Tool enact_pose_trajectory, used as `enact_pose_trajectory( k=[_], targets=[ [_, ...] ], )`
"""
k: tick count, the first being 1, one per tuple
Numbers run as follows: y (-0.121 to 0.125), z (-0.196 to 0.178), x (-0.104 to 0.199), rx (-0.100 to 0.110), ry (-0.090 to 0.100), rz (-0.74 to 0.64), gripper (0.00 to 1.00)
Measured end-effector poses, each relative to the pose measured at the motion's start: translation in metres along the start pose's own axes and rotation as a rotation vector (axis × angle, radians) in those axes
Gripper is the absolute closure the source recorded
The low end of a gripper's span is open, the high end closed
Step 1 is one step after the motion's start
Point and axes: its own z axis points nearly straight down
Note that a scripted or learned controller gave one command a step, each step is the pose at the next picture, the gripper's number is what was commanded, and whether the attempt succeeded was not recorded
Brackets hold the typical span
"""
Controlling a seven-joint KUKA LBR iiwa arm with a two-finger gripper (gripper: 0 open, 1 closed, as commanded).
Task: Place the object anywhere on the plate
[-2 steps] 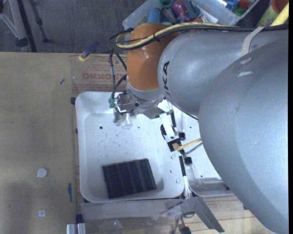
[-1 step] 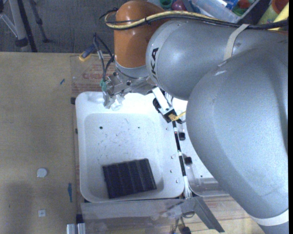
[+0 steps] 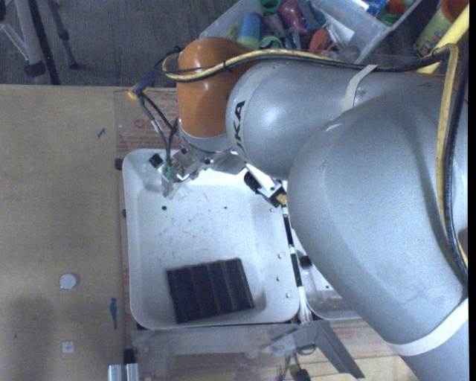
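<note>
A black ribbed plate (image 3: 210,289) lies flat in the near part of the left white bin (image 3: 141,245). My gripper (image 3: 169,183) hangs over the bin's far left corner, well away from the plate. A small green object (image 3: 168,172) shows right at the gripper's tip, too small to tell how it sits there. The grey arm with its orange band (image 3: 204,89) reaches in from the right and hides the bin's far right side.
The arm covers most of the right bin (image 3: 327,301); only its near left corner shows. A tan board (image 3: 59,223) lies left of the bins. A clutter of coloured items (image 3: 297,22) sits beyond the far edge.
</note>
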Motion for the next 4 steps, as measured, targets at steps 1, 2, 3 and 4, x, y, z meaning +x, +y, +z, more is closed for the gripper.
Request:
enact_pose_trajectory(
  k=[1,2,3,4],
  targets=[
    [0.001,-0.011,0.001,-0.003,-0.003,-0.003,1.00],
    [-0.020,-0.121,0.015,-0.013,-0.008,-0.159,1.00],
    [-0.007,-0.113,0.002,-0.013,-0.010,-0.286,1.00],
    [-0.006,-0.124,0.002,-0.019,-0.013,-0.286,1.00]
  ],
)
